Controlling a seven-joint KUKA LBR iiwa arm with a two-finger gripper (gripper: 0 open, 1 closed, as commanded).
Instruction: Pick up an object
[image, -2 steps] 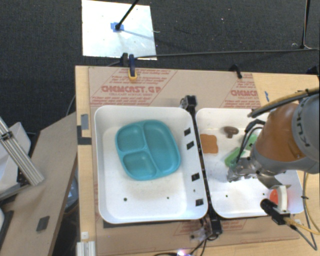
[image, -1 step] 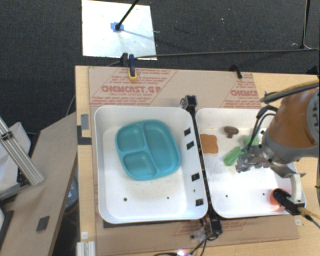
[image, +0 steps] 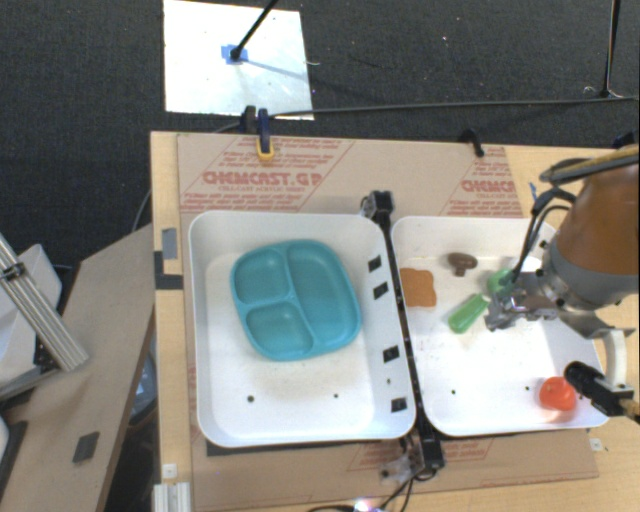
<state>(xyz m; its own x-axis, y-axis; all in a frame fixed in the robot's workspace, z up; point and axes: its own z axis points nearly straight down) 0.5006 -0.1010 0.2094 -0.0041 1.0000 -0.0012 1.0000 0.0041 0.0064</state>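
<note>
1. Brown protective sheet (image: 420, 165) printed CHEMCAST GP in red, spread over the bench beneath both bins, pinned at its far edge by a blue and yellow clamp (image: 263, 134).
2. White left bin (image: 220, 385), shallow and square, touching its neighbour along a dark centre seam.
3. White right bin (image: 480, 395), of matching build, bearing all the loose items on its floor.
4. Grey arm (image: 598, 250) with its orange band, reaching in from the right and hanging over the right bin's far right part.
5. Teal divided plate (image: 295, 300), three compartments, flat in the middle of the left bin, turned slightly askew.
6. Metal gripper (image: 503, 312) at the arm's tip, low over the right bin, just beside the right end of the green cylinder; open or clenched, impossible to tell from this angle, and nothing plainly seen in its grasp.
7. Green cylinder (image: 465, 315), lying slantwise on the floor of the right bin near its middle, upper end towards the gripper.
8. Orange-brown flat square (image: 418, 288), against the right bin's left wall, left of the cylinder and apart from it.
9. Orange-red ball (image: 556, 394), in the right bin's near right corner, well apart from the gripper.
10. Small brown piece (image: 461, 263), near the right bin's far wall, above the cylinder.
</note>
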